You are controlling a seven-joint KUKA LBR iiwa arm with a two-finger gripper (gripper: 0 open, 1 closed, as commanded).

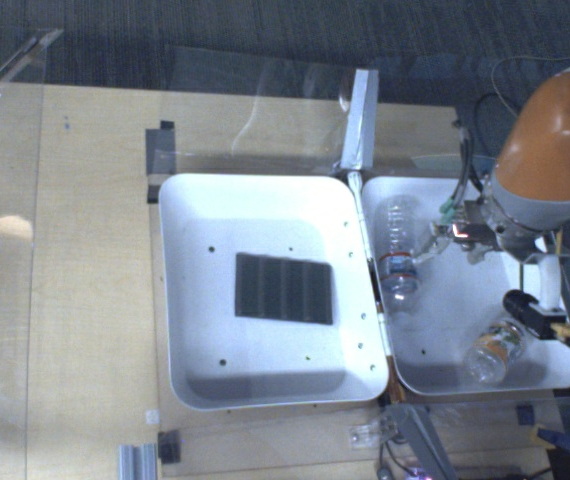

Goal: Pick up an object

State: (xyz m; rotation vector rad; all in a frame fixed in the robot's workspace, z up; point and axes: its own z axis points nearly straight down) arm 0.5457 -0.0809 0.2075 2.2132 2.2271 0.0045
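Camera view: arm [550,148] low over right bin [435,368], hand [462,233] beside bottle [398,248].

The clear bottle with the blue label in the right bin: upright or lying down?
Lying down. The bottle rests on its side along the right bin's left wall, label toward the near end.

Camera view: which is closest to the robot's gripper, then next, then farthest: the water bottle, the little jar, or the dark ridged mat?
From the gripper:
1. Water bottle, right bin's left side, just beside it.
2. Little jar, right bin's near corner.
3. Dark ridged mat, middle of left bin.
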